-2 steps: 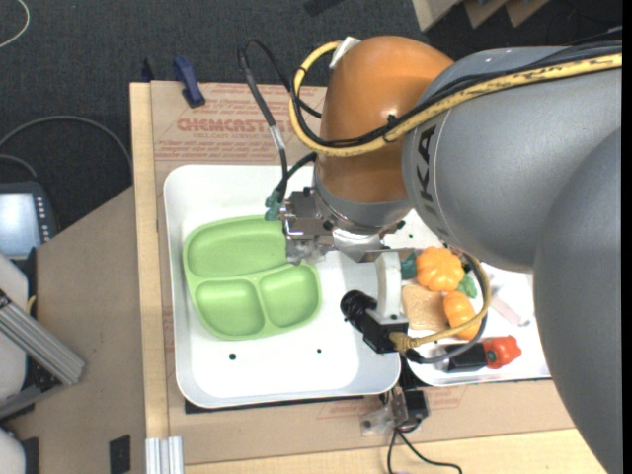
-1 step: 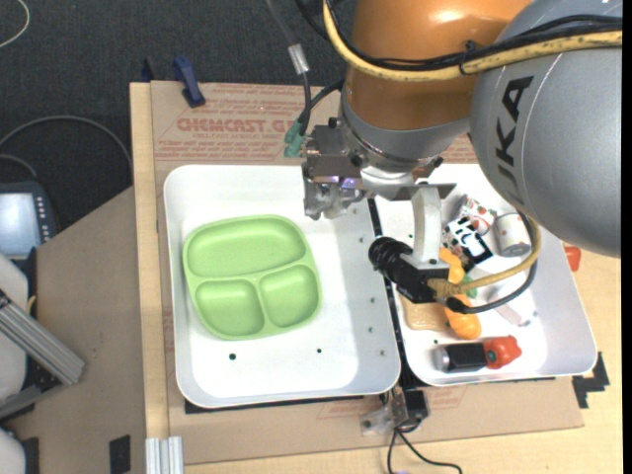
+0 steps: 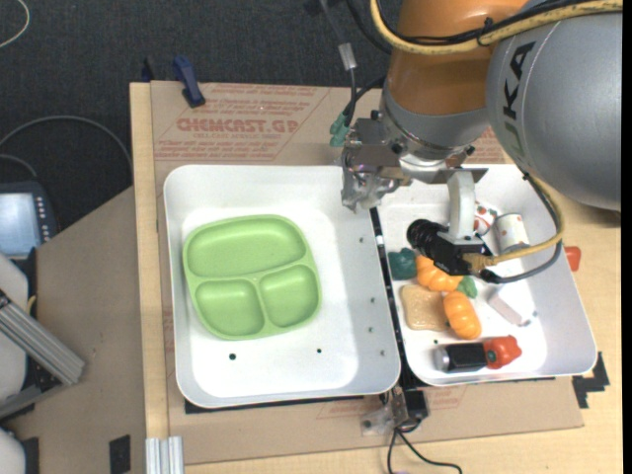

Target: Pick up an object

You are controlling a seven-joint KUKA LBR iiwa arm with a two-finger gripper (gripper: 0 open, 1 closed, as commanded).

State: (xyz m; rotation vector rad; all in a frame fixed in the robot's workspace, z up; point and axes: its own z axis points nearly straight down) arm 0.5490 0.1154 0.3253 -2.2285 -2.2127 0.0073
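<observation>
Hovering over the inner rim of the right bin (image 3: 558,329), the gripper (image 3: 358,188) is seen; whether its jaws are open cannot be told. The black-and-red toy (image 3: 476,354), lying fairly clear, is best targeted squarely.

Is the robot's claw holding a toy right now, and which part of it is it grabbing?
It cannot be told. The claw hangs at the right edge of the left bin, too unclear to show any hold.
</observation>
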